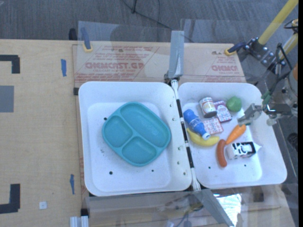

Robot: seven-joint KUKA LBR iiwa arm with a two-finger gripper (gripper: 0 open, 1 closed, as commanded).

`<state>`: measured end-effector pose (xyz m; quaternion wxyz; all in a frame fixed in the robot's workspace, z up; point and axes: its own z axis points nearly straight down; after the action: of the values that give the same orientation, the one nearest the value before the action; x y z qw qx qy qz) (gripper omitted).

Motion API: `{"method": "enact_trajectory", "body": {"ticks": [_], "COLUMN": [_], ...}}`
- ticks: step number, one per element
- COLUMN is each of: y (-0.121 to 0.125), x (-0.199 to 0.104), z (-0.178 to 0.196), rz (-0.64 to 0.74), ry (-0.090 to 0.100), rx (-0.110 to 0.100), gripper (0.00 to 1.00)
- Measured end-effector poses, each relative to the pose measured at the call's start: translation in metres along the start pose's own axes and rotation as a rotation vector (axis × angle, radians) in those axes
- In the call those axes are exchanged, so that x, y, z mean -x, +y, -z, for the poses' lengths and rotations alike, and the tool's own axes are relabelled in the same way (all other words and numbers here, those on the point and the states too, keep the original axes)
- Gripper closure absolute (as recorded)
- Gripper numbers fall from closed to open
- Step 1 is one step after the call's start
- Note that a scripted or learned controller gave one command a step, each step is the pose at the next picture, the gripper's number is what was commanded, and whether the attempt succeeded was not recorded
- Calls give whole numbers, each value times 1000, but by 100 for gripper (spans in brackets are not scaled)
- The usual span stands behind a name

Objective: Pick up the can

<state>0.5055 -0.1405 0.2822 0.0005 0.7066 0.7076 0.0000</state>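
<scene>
Can point(207, 107), a small tin with a brown label and pale lid, stands upright in the right bin point(272, 171), well to the left of the gripper point(249, 114) and untouched by it. The gripper hangs over the bin's right side at the end of the grey arm reaching in from the right; whether its jaws are parted or closed cannot be told from this angle, and nothing shows between them. Just below the jaws lies a carrot point(235, 133), tilted, with a black-and-white carton point(243, 149) a little farther down and a red sausage point(221, 153) beside it. Up and to the left of the jaws sits a green ball point(234, 103). A pink packet point(222, 111) lies between the jaws and the can, touching the can's right side. Beyond the can, a blue bottle point(195, 122) rests on a banana point(203, 139). Farthest from the jaws, the left bin point(90, 98) holds a teal divided plate point(136, 134).
</scene>
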Motion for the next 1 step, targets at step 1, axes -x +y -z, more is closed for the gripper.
{"method": "enact_trajectory", "body": {"ticks": [1], "y": [83], "x": [-65], "z": [25], "rz": [-138], "ry": [0], "rx": [1], "gripper": [0]}}
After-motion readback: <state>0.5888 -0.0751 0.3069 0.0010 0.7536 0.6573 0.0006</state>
